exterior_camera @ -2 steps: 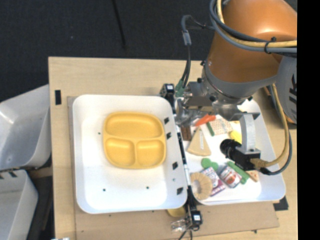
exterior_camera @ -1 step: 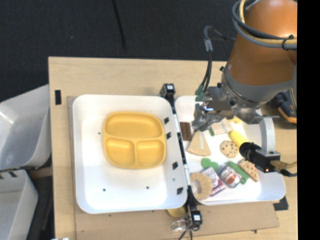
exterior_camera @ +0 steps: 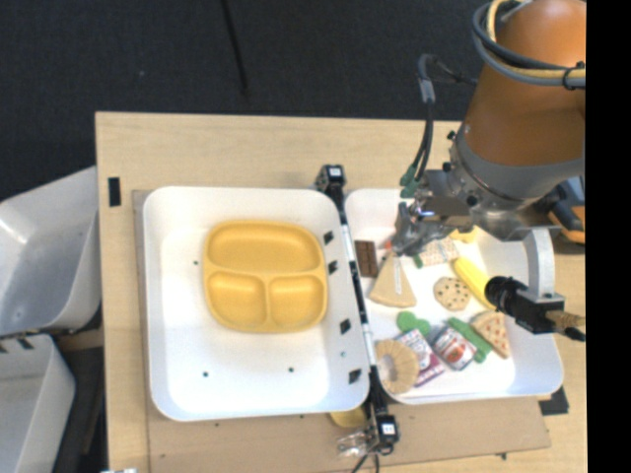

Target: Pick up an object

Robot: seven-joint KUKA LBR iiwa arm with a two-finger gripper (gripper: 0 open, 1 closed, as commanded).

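Right now fingers (exterior_camera: 411, 233) hover near right bin's (exterior_camera: 532, 380) inner edge, by cheese wedge (exterior_camera: 393, 286)

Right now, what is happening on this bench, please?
A grey and orange arm reaches in over the right bin, which holds toy food: a cheese wedge, a cookie, a banana and more. Its end effector is low near the bin's upper left corner. The left bin holds a yellow tray.

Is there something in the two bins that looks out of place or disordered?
Nothing looks damaged or spilled. The yellow divided tray lies flat in the left bin. Toy foods lie crowded in the right bin, under the gripper.
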